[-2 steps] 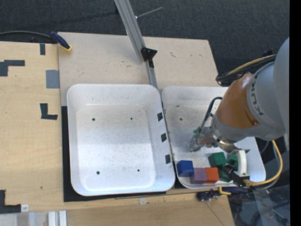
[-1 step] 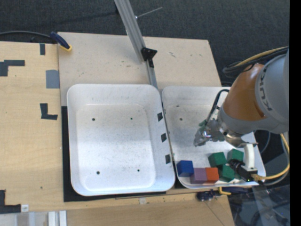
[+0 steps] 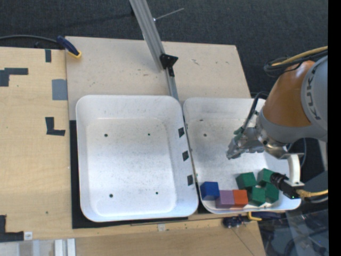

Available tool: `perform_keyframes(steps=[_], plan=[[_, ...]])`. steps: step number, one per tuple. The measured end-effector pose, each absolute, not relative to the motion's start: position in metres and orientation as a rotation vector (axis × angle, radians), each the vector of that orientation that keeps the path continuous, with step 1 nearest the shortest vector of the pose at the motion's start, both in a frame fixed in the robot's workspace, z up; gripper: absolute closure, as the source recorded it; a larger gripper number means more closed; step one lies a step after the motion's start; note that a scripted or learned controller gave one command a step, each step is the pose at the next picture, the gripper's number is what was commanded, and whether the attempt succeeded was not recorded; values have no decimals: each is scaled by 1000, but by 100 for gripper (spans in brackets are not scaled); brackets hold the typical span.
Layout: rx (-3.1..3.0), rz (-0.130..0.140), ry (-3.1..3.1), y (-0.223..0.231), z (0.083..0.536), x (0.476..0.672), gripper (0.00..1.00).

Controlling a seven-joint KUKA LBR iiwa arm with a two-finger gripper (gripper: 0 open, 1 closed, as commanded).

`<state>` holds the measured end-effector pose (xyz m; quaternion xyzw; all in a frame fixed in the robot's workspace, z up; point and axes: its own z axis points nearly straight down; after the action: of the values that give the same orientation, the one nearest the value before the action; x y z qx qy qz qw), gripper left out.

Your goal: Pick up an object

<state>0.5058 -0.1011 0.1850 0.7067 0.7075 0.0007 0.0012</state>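
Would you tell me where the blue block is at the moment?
The blue block sits in the right bin, at its near left corner, just left of the purple block and the orange block.

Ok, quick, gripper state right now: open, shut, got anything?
Gripper: cannot be told; it hangs over the right bin, above the blocks, with nothing seen in its grasp.

Several blocks [image 3: 238, 192] are sitting clustered along the near edge of the right bin [image 3: 213, 116], with the left bin [image 3: 128, 108] lying alongside it.
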Motion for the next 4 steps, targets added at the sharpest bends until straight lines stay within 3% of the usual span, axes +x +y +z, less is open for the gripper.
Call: perform_keyframes(steps=[1,2,4], plan=[[2217,4,2220,-104,246,504,100],[2218,2,2222,-104,279,505,100],[2218,-3,2229,-22,257,534,100]])
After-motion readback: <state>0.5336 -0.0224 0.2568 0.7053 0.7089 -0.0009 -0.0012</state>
